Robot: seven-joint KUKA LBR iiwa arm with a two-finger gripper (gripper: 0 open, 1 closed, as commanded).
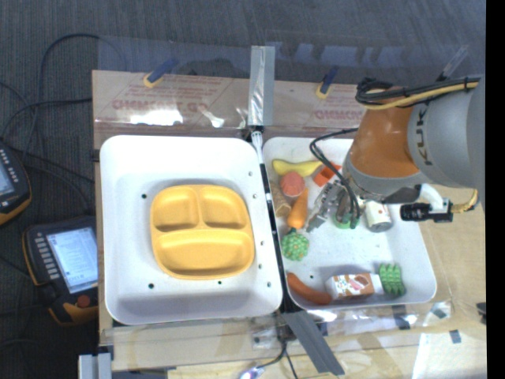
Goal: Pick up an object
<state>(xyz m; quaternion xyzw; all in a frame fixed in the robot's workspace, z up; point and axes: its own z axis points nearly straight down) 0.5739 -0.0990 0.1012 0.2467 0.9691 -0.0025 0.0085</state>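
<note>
My gripper (332,208) hangs low over the middle of the right bin (418,253), under the orange wrist band. Just to its left lie an orange carrot (298,209) and a red round piece (293,182). A small green item (346,221) sits right by the gripper's tip, and I cannot tell whether they touch. A white cylinder (378,215) lies to the gripper's right. A yellow banana (296,166) lies at the bin's back. A green broccoli-like ball (295,246) rests in front of the carrot.
Along the right bin's front edge are a brown sausage (308,290), a labelled bottle (351,285) and a green ridged toy (390,279). The left bin (126,172) holds a yellow divided plate (203,229). A small orange-red piece (323,176) lies behind the gripper.
</note>
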